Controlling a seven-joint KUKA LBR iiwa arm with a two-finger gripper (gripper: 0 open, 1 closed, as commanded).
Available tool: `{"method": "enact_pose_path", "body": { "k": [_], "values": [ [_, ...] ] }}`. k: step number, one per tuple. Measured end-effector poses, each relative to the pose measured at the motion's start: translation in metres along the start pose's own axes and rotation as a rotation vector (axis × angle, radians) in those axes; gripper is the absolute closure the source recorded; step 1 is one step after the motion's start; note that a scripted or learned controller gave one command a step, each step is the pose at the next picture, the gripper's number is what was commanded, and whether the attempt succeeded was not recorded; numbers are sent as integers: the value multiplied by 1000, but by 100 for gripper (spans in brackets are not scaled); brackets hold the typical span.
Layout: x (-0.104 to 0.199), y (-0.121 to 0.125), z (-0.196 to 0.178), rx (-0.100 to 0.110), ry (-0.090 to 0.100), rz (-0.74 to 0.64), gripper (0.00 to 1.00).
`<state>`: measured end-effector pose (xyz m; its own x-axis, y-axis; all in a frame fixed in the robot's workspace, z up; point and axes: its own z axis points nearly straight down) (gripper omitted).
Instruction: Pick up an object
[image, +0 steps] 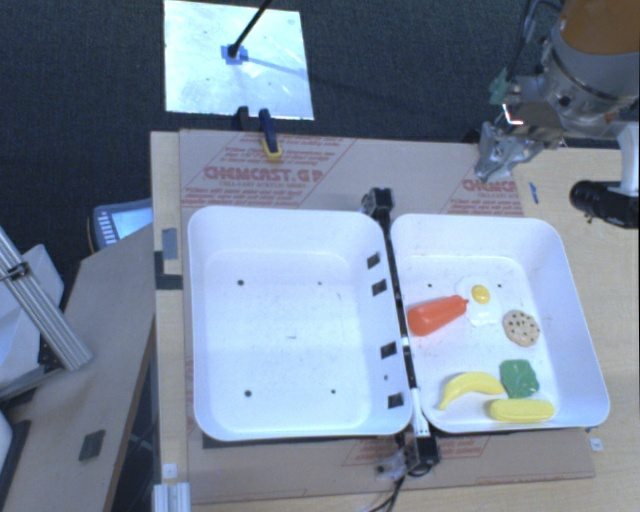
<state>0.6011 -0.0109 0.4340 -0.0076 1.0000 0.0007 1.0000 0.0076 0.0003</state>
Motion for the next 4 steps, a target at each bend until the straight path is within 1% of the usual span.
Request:
{"method": "enact_pose_path", "body": {
  "k": [1,2,3,4],
  "values": [
    [63,-31,-35,-4,1,-2,100],
    [68,-18,82,9,-2,7,100],
    [115,-26,4,-9,2,-2,100],
    [161,-56,-100,-13,5,-3,100]
  ]
}}
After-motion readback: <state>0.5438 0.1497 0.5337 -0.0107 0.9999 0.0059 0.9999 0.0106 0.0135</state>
